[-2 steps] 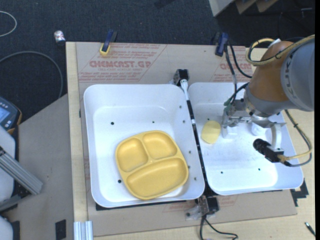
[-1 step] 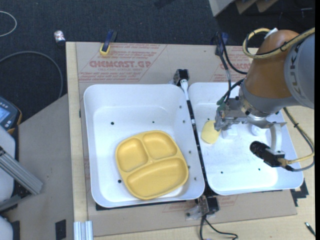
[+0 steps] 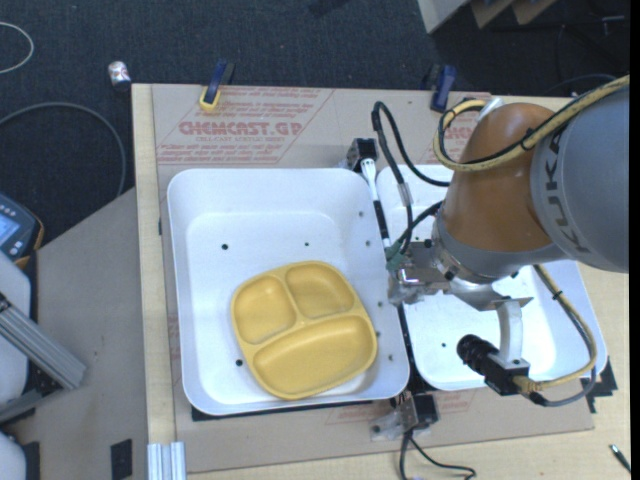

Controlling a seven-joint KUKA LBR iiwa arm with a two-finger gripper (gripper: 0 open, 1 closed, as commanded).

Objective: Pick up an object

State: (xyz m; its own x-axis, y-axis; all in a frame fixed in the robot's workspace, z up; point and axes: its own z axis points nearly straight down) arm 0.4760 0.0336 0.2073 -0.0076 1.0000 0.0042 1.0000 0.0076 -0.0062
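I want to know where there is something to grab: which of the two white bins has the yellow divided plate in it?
The left bin: the yellow plate lies in its near half. The arm hangs over the right bin.

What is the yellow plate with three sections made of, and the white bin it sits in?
The yellow three-section plate looks like moulded plastic: one even colour, rounded edges, a soft satin sheen. The shallow white bin on the left also looks like plastic, smooth with rounded corners and a slight gloss, though thin painted metal can't be ruled out.
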